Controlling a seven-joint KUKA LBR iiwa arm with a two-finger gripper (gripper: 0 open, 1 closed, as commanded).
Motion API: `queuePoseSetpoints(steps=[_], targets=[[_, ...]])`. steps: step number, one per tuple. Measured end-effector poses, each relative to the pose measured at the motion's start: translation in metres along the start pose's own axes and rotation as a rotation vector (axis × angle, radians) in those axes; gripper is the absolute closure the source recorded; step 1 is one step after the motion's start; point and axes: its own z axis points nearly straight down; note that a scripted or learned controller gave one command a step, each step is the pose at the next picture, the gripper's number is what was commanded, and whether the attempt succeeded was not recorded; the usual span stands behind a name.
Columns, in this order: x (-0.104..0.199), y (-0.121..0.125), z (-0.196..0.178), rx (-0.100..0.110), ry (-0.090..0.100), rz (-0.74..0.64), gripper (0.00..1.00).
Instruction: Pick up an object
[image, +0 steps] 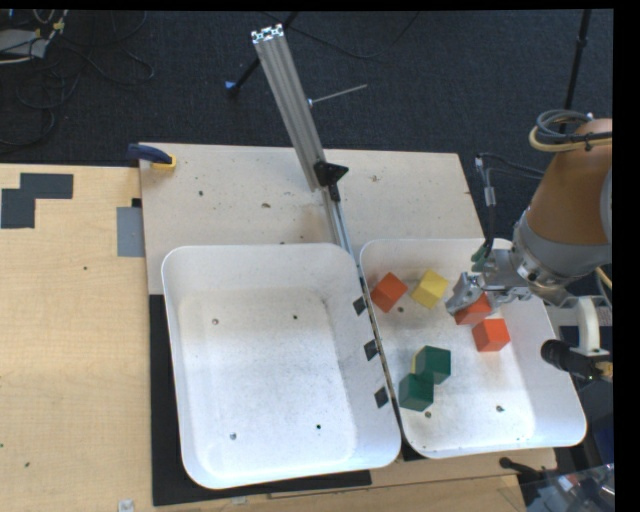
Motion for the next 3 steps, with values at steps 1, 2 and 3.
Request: queuePoseSetpoints(steps=[1,2,3], targets=[[0.006,-0.006,-0.049,0.000,0.000,0.002,1.00],[0.054,0.002,-0.032,0.008,0.003,0.000,1.00],[0.103,0.017,-0.016,0.010,0.003,-0.001,1.00]])
